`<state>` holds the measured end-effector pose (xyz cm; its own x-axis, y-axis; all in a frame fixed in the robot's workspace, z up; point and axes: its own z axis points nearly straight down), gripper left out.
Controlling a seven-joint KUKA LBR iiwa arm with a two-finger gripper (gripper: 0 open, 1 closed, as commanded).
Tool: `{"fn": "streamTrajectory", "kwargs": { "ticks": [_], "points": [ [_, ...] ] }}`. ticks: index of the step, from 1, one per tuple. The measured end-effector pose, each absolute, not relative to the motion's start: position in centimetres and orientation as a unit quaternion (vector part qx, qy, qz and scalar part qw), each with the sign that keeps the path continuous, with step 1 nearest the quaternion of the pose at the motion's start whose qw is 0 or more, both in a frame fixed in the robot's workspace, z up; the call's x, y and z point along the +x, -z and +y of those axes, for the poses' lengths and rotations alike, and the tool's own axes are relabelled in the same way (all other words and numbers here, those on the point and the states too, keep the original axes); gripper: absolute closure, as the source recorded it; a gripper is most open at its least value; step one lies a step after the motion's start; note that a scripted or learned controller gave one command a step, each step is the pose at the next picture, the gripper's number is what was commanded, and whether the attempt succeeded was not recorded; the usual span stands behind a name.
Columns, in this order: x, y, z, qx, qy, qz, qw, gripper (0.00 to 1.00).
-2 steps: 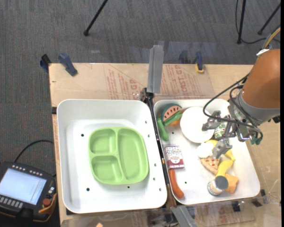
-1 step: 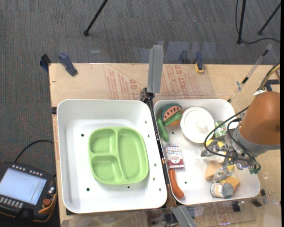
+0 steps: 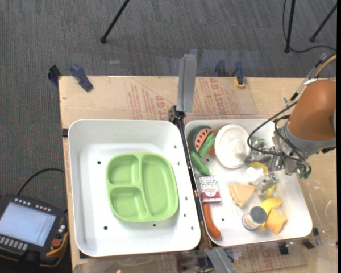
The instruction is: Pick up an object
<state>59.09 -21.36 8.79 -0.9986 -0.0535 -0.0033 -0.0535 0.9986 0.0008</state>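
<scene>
End effector (image 3: 268,181) positioned low over the right bin (image 3: 304,209), among the toy food; finger opening cannot be determined, and no object is seen held. Beneath and beside it: a tan wedge (image 3: 242,194), yellow pieces (image 3: 271,205) and a small can (image 3: 254,218). White bowl (image 3: 232,145) nearby. Left bin (image 3: 85,152) contains a green divided plate (image 3: 142,186)

Several small things are lying loose in the right bin (image 3: 304,212): a white bowl (image 3: 233,145) sitting upright near the back, a watermelon slice (image 3: 202,139) beside it, a green pod (image 3: 199,162), a red carton (image 3: 209,189), a tan wedge (image 3: 242,194), a sausage (image 3: 212,222), a tin (image 3: 253,218) and yellow pieces (image 3: 274,219) bunching at the front.
</scene>
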Motion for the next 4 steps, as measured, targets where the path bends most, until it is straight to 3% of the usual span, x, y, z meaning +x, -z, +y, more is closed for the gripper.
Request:
{"fn": "streamTrajectory", "kwargs": {
  "ticks": [1, 3, 4],
  "points": [
    [51.9, -8.7, -18.2, -0.061, -0.0012, 0.998, -0.001, 0.00],
    [64.6, -8.9, -21.2, -0.016, -0.0005, 1.000, 0.003, 0.00],
    [59.5, -8.8, -21.0, -0.019, -0.0006, 1.000, 0.001, 0.00]
  ]
}}
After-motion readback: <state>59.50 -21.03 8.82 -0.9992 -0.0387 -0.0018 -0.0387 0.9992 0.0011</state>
